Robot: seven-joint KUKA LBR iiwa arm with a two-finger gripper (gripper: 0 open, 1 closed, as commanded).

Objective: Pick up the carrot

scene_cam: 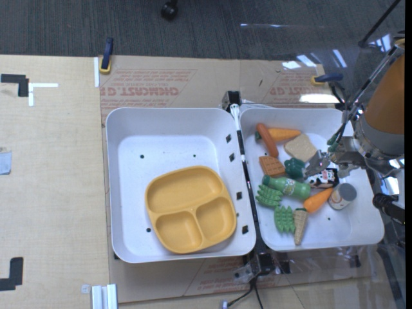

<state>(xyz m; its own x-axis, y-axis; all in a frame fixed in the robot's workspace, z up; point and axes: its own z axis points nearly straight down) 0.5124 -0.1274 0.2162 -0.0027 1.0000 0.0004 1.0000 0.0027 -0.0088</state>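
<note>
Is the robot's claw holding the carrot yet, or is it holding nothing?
It cannot be told. The gripper is low among the toys in the right bin, beside the carrot, but no toy shows clearly between its tips.

- You can't tell how the gripper [320, 164] fingers stand; they blur into the toys beneath.
- The arm [386, 118] is cut off by the right edge.
- The carrot [317, 200] is partly covered at its upper end.
</note>
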